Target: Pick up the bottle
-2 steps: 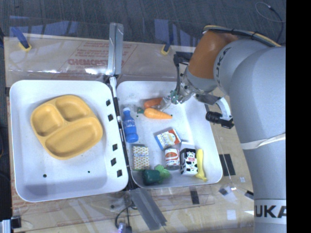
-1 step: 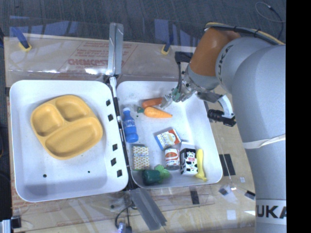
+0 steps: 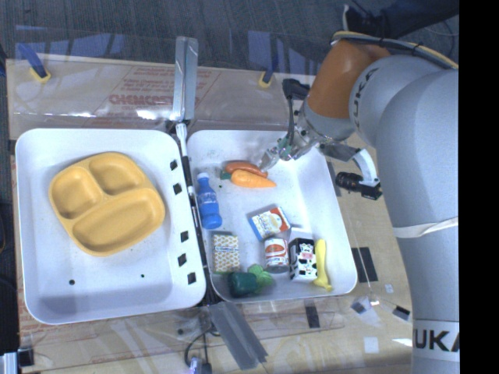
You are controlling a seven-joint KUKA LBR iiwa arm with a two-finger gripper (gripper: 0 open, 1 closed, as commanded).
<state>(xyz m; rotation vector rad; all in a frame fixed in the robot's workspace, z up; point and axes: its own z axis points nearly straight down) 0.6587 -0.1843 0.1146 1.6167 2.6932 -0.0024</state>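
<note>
Blue bottle (image 3: 207, 202) lies in the right bin (image 3: 331, 201), by its left wall. The gripper (image 3: 274, 156) hangs over the carrots (image 3: 251, 174); I cannot tell if its jaws are spread.

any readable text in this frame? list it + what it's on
"UKA": grey arm base, cut off at the frame edge.
Red print on the clear sheet behind the bins: too blurred.
Labels on the bottle, small carton and can: too small.
</note>
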